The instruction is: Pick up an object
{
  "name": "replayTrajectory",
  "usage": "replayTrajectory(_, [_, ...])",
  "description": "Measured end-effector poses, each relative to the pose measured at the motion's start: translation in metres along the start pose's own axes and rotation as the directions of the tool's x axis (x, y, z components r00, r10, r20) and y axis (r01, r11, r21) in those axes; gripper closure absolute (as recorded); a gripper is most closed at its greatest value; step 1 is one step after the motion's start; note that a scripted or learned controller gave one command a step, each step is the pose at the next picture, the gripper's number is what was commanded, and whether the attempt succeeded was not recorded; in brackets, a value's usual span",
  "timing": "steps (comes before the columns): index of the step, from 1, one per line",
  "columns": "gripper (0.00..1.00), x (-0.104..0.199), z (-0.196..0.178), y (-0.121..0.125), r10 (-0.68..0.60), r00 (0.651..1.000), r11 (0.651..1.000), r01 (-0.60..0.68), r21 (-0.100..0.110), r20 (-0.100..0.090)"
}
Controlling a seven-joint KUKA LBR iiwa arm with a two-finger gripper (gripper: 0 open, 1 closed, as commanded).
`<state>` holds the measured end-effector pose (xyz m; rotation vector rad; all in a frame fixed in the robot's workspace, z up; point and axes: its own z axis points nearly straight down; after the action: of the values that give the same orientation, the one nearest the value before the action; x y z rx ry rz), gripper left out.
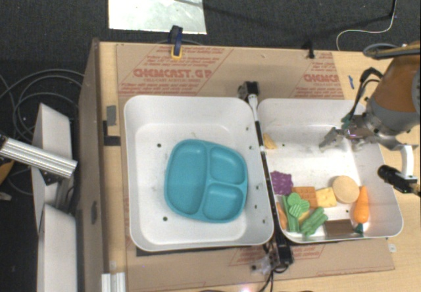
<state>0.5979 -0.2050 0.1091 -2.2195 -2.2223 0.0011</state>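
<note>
So the gripper (342, 136) is sitting over the right bin (309, 116), up near its far right corner, hanging off the grey arm (395, 97) with the orange band that comes in from the right edge. Can't tell if it's spread or closed, it's just too small and blurry at that spot, and nothing is visibly caught in it. All the toy food is piled well below the gripper, along the near side of that bin: a round tan bun (345, 188) and an orange carrot (361, 204) closest under it, then crackers (316, 196), purple grapes (281, 183), and green veggie pieces (304, 213) further down and to its left. A little yellow bit (268, 143) lies off to its left by the divider. Way over left, the other bin (154, 120) holds a teal divided plate (206, 181).
</note>
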Motion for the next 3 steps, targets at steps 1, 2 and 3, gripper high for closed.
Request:
replayTrajectory(1, [0.0, -0.002, -0.004, -0.021, 0.0, 1.0, 1.0, 0.0, 0.0, 0.0])
replayTrajectory(2, [0.0, -0.002, 0.011, -0.075, 0.002, 1.0, 1.0, -0.002, 0.003, -0.001])
replayTrajectory(3, [0.0, -0.001, -0.044, -0.112, 0.001, 1.0, 1.0, -0.001, -0.004, 0.001])
